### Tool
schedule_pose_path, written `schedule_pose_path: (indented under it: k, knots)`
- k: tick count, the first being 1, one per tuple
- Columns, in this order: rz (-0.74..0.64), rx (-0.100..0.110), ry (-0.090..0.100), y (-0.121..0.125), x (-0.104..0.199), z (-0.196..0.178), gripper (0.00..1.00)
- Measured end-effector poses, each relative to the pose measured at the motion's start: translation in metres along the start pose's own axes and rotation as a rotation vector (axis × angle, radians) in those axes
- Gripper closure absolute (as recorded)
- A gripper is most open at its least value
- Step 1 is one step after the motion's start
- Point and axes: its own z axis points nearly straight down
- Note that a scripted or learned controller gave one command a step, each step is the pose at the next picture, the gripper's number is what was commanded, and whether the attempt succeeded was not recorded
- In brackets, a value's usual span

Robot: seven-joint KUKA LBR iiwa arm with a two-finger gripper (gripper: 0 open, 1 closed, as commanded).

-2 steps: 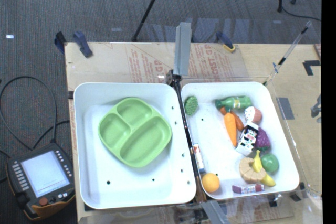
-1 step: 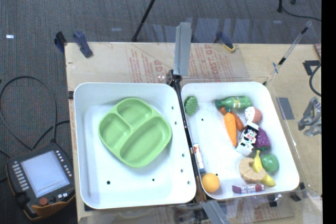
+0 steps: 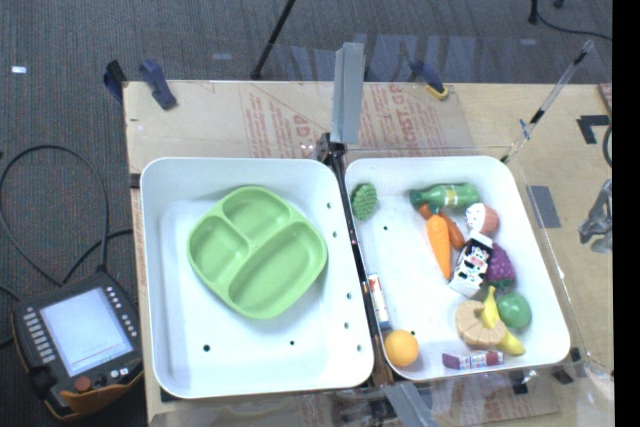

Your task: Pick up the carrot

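The carrot [image 3: 439, 246] is orange and tapered. It lies in the right bin [image 3: 400, 255], its thick end toward the far wall and its tip toward the near side. A green bottle [image 3: 446, 196] lies just beyond its thick end. A black-and-white carton [image 3: 471, 268] lies against its right side near the tip. At the right edge of the view, outside the bins, a grey part of my gripper [image 3: 597, 216] pokes in, well to the right of the carrot.
The right bin also holds a green scrubber [image 3: 363, 201], purple grapes [image 3: 499, 266], a green fruit [image 3: 515, 309], a banana [image 3: 496, 317], an orange [image 3: 401, 348] and a thin tube [image 3: 376, 301]. A green divided plate [image 3: 258, 251] sits in the left bin [image 3: 165, 355].
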Motion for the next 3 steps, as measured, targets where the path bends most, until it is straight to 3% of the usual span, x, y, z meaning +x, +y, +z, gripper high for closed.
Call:
schedule_pose_path:
  k: [2,3]
  knots:
    - [-0.202,0.000,-0.001,0.009,-0.004,-0.031,1.00]
    - [-0.309,-0.008,0.003,0.007,-0.003,0.032,1.00]
